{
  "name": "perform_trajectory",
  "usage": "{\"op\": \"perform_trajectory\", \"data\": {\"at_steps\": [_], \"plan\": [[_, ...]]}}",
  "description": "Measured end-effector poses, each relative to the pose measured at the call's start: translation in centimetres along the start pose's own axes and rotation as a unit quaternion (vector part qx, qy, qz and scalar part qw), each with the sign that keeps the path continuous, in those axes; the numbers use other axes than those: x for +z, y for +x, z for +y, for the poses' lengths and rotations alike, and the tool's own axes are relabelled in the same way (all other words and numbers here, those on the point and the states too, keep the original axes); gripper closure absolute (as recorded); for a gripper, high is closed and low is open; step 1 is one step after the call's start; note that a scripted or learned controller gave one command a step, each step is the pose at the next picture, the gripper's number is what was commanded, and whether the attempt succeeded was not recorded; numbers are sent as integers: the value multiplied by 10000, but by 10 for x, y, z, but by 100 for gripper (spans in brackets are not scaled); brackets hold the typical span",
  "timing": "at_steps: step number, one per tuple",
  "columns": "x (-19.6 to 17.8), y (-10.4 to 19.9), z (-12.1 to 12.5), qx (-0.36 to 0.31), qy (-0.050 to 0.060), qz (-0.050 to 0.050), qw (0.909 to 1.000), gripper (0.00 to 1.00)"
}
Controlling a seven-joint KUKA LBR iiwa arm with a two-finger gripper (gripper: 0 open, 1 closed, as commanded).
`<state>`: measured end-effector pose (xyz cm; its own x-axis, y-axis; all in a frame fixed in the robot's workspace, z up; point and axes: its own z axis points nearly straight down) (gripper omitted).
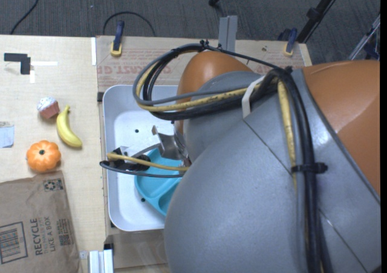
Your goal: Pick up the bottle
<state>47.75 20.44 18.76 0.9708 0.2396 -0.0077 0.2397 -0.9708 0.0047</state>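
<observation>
Arm: the big grey robot arm with orange band [266, 163] fills the right and middle, leaning over the shallow white plastic bin [115, 145]. Black and yellow cables [181, 99] loop across it and down into the bin.

Pincer: a metallic part at the wrist end [171, 144] shows low over the bin floor, just above a light blue plastic dish-shaped object [158, 184]. Cannot tell how the pincer is set; nothing is seen held.

Bottle: cannot pick it out. Nothing in the bin reads clearly as a bottle. The blue object lies in the bin's lower middle, partly under the arm; whether it is the bottle or part of one, I can't say. The rest of the bin is hidden behind the arm.

Handling, as a judgement: a bottle here would likely be light, stiff plastic, smooth and inclined to roll or slip. Best taken across the body at mid-length, not at the cap or tapering neck.

Count, on the wooden tabletop [36, 54] left of the bin:
- one yellow banana [68, 128]
- one small orange pumpkin [43, 156]
- one little cupcake with white top [48, 108]
- one brown cardboard box printed "RECYCLE" [33, 223]
- two blue clamps [118, 29] at the far edge
- one bin in view
</observation>
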Motion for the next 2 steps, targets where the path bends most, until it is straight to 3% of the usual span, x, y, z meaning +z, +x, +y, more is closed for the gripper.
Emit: {"op": "perform_trajectory", "data": {"at_steps": [1, 2], "plan": [[0, 0, 0, 0, -2, -2, 10000, 0], [-30, 6, -22, 3, -7, 5, 10000, 0]]}}
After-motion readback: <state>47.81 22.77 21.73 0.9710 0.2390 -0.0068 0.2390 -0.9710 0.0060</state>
